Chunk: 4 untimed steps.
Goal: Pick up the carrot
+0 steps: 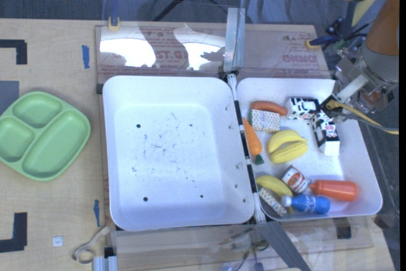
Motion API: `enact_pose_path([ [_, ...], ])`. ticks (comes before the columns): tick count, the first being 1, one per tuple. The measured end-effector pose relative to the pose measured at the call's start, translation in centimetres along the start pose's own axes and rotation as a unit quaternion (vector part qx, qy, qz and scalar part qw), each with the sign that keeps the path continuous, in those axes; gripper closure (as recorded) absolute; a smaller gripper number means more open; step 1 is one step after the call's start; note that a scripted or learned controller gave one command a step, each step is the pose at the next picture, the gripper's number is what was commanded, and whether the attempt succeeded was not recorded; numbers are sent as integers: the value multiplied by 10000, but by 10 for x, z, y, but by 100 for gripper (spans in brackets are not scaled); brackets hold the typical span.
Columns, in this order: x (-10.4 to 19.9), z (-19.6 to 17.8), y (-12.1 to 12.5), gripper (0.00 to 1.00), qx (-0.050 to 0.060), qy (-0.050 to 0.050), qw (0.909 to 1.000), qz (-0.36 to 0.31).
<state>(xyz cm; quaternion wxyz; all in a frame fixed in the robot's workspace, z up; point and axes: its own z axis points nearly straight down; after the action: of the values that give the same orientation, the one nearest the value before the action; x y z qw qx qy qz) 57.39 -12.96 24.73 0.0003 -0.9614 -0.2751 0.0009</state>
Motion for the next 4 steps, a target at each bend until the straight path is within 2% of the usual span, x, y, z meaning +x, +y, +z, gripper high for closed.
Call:
enact_pose_path([
  [1,-12,-19,65,100,0,1,9998,-198],
  [2,51,-18,55,100,0,2,9881,1540],
  [3,53,-28,53,100,7,-4,9885,1513],
  [4,79,-4,25,100,12,0,9843,1763],
])
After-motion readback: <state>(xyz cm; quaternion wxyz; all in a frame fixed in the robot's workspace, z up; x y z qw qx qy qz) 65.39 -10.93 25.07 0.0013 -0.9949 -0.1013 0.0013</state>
